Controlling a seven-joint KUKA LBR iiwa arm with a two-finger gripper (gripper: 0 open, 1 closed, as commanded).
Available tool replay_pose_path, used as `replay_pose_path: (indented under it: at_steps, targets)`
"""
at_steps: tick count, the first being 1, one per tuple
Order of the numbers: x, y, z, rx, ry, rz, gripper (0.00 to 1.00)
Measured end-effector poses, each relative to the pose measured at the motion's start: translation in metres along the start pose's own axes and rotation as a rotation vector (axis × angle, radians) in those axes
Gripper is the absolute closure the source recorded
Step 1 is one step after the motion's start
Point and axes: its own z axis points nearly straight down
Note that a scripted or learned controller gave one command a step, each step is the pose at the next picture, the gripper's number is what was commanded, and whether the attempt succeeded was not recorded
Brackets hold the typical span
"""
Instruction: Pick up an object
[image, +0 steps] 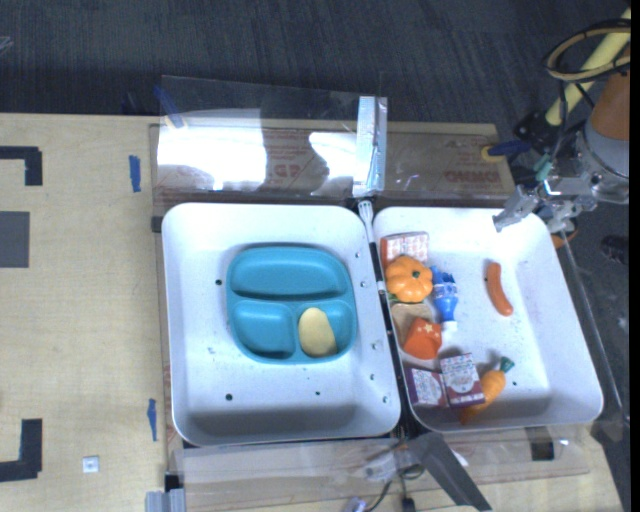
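Grey hand (522, 208) above right bin's (560, 330) corner

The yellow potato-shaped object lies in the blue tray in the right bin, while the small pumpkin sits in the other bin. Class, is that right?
Not quite. The camera view shows the yellow potato-shaped object in the blue tray in the left bin, not the right. The small pumpkin does sit in the other bin.
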Motion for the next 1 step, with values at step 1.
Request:
replay_pose_path:
  at_steps: [1]
  targets:
    - [0.0098,-0.0238,0.1286,-0.007,-0.002,-0.002,0.0]
